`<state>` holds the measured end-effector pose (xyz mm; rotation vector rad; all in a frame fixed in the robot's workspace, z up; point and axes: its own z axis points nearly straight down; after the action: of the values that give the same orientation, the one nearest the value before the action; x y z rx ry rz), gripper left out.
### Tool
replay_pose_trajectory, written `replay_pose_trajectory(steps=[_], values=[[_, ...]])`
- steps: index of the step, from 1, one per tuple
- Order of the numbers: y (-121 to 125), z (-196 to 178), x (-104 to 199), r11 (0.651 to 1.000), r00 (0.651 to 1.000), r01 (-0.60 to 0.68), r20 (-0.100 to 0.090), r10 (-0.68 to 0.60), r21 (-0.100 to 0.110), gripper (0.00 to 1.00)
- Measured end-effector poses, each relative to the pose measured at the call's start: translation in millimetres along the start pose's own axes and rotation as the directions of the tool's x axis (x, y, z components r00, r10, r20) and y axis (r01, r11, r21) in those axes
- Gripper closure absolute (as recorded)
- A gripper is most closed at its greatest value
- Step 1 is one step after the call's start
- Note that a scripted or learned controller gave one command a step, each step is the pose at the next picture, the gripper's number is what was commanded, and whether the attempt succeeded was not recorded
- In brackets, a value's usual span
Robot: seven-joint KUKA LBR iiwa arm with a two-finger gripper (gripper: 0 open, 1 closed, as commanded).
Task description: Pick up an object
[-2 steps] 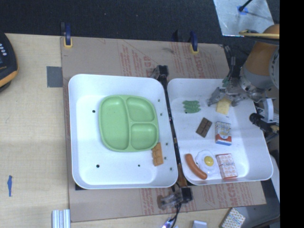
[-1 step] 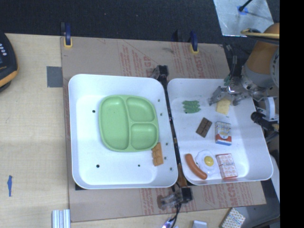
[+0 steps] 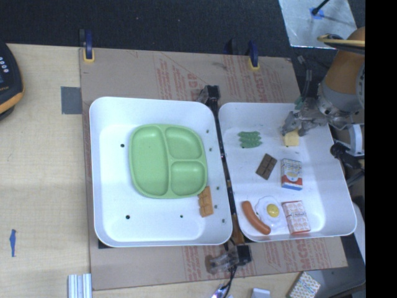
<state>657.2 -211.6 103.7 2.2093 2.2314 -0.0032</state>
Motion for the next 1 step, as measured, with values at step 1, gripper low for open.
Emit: replay_pose_trajectory(steps=[1], values=[[1.4, -76.8, 69.8, 1.0, 1.0, 0.0, -0.003, 0.0, -0.007, 1.0]])
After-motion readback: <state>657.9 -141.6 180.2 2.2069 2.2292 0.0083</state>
